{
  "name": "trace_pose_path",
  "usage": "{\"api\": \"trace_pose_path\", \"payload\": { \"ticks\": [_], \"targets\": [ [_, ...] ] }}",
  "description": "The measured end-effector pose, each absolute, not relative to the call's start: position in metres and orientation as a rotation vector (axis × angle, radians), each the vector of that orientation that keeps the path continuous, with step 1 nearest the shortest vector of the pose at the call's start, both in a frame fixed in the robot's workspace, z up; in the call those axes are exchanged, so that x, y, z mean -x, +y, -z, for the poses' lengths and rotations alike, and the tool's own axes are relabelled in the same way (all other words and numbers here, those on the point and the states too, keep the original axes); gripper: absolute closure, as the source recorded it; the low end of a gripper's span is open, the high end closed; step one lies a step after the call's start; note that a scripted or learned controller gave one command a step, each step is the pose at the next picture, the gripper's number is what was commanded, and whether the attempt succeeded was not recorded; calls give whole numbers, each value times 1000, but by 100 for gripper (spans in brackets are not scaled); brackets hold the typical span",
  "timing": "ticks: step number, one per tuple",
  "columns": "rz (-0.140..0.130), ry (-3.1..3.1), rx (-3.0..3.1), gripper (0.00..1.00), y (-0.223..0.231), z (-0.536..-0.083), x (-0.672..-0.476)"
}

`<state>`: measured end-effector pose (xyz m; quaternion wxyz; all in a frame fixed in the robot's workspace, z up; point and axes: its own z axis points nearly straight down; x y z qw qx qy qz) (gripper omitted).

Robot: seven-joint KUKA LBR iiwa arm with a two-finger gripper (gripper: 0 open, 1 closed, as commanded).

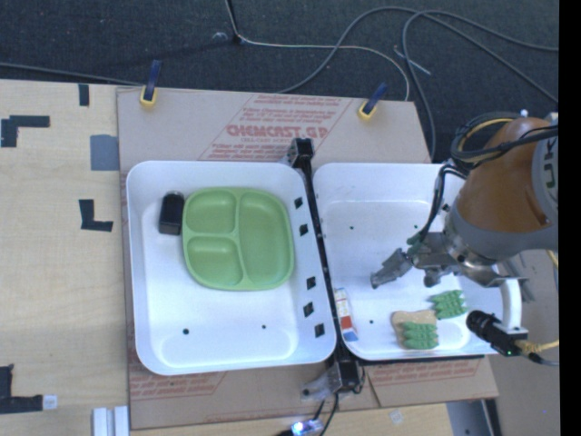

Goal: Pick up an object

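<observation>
The likeliest target, a tan-and-green toy (417,328), lies near the front wall of the right bin (363,189), with a small green piece (447,303) just beside it to the right. The end effector (392,269) hangs over the bin's middle, slightly left of and beyond both; whether it is open or closed you cannot tell, and nothing visible sits in it. In the left bin (145,271) rest a green divided plate (239,238) and a black block (171,213). To grasp well, centre above the toy before descending, clear of the wall.
</observation>
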<state>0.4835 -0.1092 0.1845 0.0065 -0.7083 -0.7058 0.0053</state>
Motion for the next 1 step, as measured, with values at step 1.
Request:
{"api": "trace_pose_path", "payload": {
  "ticks": [1],
  "targets": [
    [-2, -2221, 2220, 0, -109, -191, -487]
  ]
}}
